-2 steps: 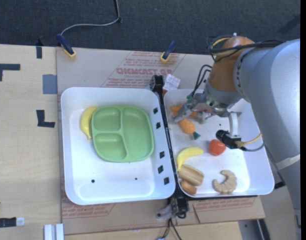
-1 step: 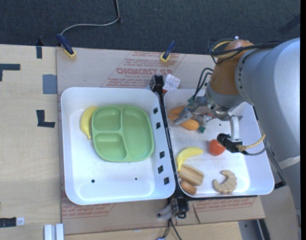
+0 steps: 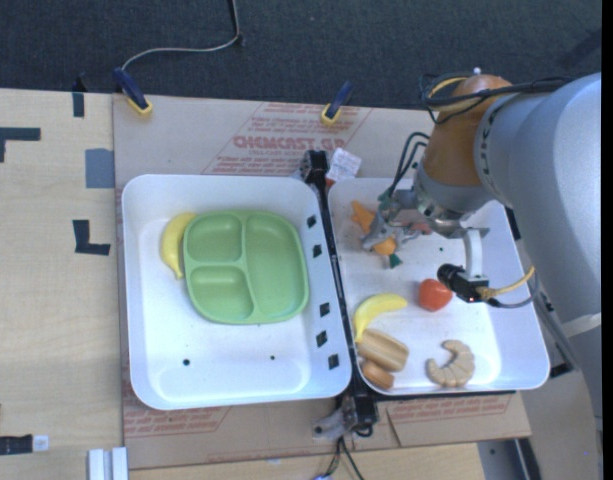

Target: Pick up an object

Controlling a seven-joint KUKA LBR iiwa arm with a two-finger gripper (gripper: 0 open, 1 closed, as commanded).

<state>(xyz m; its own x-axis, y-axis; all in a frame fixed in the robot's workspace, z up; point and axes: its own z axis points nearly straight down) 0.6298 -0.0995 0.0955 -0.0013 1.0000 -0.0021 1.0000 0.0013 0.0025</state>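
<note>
The tool [image 3: 384, 230] sits over the carrot [image 3: 369, 220], at the right bin's [image 3: 506, 373] eleven o'clock; its grip I cannot tell. The carrot looks light, hard, slippery; pinch its middle.

The arm reaches into the right bin [image 3: 526, 363], its gripper [image 3: 386, 230] low over an orange carrot [image 3: 364, 215]. Nearby lie a tomato [image 3: 434, 294], banana [image 3: 378, 310], hot dog [image 3: 381, 349] and croissant [image 3: 452, 363] (the left bin [image 3: 146, 368] holds a green tray [image 3: 244, 266]).
</note>
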